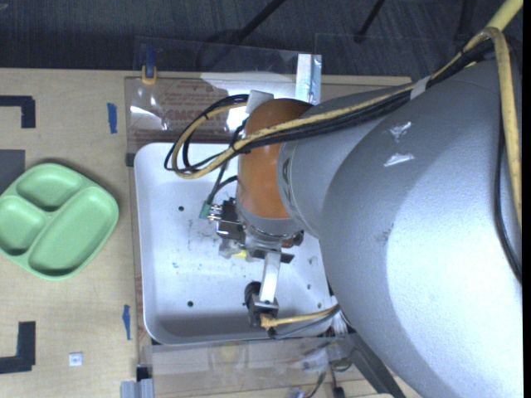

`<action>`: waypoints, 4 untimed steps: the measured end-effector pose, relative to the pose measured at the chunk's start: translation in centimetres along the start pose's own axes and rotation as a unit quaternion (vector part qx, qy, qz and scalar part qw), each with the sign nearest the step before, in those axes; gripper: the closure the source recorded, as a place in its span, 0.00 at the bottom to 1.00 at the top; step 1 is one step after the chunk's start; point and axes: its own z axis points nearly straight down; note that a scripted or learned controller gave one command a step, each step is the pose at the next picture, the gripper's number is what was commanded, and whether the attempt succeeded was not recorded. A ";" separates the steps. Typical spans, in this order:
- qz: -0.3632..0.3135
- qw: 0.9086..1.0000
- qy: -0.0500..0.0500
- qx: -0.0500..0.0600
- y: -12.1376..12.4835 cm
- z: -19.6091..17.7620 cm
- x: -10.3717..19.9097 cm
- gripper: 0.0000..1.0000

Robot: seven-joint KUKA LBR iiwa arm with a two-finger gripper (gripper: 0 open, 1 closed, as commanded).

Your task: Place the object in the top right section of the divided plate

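Observation:
A green divided plate (106,199) with three sections lies on the wooden bench at the left, outside the bin. The grey arm with its orange band reaches in from the right and hangs over the white bin (166,255). My gripper (239,240) points down over the middle of the bin floor, seen from above, and the wrist hides most of it. Nothing is visible between the gripper and the bin floor from this angle. The plate is well to the left of the gripper, past the bin's left wall.
A few small dark specks (190,304) dot the bin floor. A clear plastic sheet (207,81) stands behind the bin's far edge. Black corner marks (25,110) and blue tape strips (112,117) sit on the bench around the plate.

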 end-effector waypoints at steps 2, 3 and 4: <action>-0.140 0.990 0.000 0.002 0.5 0.7 -3.7 1.00; -0.255 0.967 0.000 -0.001 1.1 0.2 1.4 1.00; -0.255 0.967 0.000 -0.001 1.1 -0.8 1.5 1.00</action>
